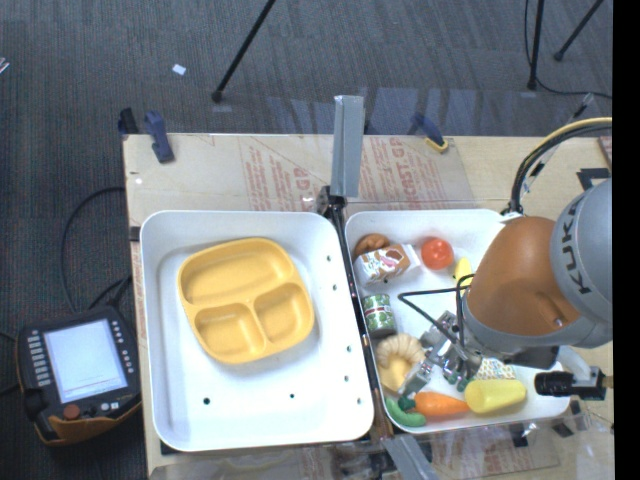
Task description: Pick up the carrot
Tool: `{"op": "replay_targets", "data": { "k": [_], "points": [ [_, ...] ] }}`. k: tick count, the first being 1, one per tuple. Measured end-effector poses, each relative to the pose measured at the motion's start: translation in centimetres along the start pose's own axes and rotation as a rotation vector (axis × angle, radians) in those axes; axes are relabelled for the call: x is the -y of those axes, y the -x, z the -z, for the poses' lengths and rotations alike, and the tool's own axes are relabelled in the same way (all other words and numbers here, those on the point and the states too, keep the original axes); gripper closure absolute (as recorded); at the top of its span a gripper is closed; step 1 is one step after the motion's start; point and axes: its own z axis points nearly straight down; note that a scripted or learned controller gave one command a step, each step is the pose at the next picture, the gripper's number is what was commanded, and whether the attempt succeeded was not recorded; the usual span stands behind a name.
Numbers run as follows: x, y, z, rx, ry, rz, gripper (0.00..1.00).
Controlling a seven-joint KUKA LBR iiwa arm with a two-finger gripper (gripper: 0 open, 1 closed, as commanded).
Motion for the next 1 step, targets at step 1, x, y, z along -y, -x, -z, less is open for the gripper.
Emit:
{"op": "replay_targets", "data": {
  "k": [1],
  "points": [
    [-0.4, 0.05, 0.21, 0.004, 0.006, 0.273, 0.0]
  ]
}}
